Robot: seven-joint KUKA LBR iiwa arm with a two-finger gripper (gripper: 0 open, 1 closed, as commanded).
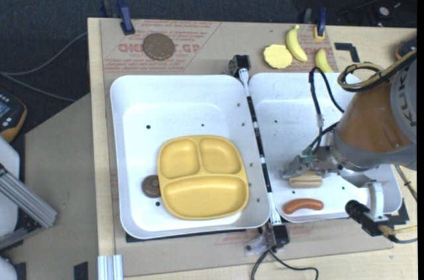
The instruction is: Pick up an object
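Currently, no object is lifted: the grasp is still to be done. The arm (374, 123) is reaching in over the right bin (285, 106), wrist angled down, with the tool (306, 169) sitting low just above a tan bun (305, 182). Tool opening cannot be told. A sausage (303, 206) is lying just beyond the bun.

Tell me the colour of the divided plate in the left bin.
Yellow; the divided plate shows in the camera view.

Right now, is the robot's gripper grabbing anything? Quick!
Gripper: low in the right bin, right above the tan bun-shaped toy. Whether it is open, closed or holding the toy cannot be told.
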